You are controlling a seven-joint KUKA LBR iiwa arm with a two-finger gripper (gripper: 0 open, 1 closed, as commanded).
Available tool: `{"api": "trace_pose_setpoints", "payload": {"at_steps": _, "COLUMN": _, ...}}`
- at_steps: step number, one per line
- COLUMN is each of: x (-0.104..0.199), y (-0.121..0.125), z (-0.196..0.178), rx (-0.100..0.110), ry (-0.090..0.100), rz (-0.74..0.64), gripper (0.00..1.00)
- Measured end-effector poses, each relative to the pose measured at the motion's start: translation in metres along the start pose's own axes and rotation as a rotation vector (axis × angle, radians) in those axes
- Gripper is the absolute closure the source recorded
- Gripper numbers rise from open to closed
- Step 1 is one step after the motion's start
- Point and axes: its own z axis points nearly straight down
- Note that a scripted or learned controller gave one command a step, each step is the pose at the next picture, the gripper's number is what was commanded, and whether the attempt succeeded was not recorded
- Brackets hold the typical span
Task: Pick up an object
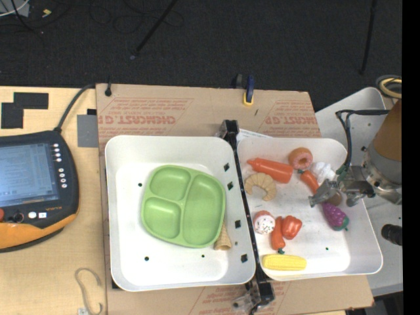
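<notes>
We are finding the gripper (326, 193) hard to read: its grey metal parts are bunching together over the right bin (357, 258), and we cannot tell how its jaws are standing or whether anything is sitting between them. The arm (391, 146) is running off the right edge, so we are seeing just its orange band and wrist. A small white item (323, 170) just beside the gripper is too blurred to name.

Taking the right bin as our landmark, we are counting inside it: one doughnut (301, 157) near the far wall, one long carrot (270, 169) beside it, one croissant (262, 186) toward the left wall, one small orange piece (310, 181) touching the gripper, one purple bunch of grapes (335, 216) just below the gripper, one red pepper (287, 229) in the middle, one white-and-pink ball (264, 223) beside the pepper, and one ear of corn (283, 262) lying against the near wall.

Left of that bin, the second bin (125, 241) is holding one green divided plate (183, 205) and one ice-cream cone (223, 240), which is leaning at the plate's near right edge. Further left, one control tablet (36, 186) is lying on the bench, cut off by the edge.
</notes>
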Motion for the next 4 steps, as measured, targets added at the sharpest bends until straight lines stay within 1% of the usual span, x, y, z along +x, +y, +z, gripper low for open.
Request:
{"api": "trace_pose_setpoints", "payload": {"at_steps": 1, "x": 0.000, "y": 0.003, "z": -0.007, "rx": -0.012, "ry": -0.002, "rz": -0.002, "gripper": 0.00}}
{"api": "trace_pose_setpoints", "payload": {"at_steps": 2, "x": -0.004, "y": 0.007, "z": 0.038, "rx": -0.009, "ry": -0.002, "rz": -0.003, "gripper": 0.00}}
{"api": "trace_pose_setpoints", "payload": {"at_steps": 3, "x": -0.001, "y": 0.003, "z": 0.082, "rx": -0.010, "ry": 0.001, "rz": -0.004, "gripper": 0.00}}
{"api": "trace_pose_setpoints", "payload": {"at_steps": 4, "x": 0.005, "y": 0.005, "z": 0.111, "rx": -0.014, "ry": 0.005, "rz": -0.007, "gripper": 0.00}}
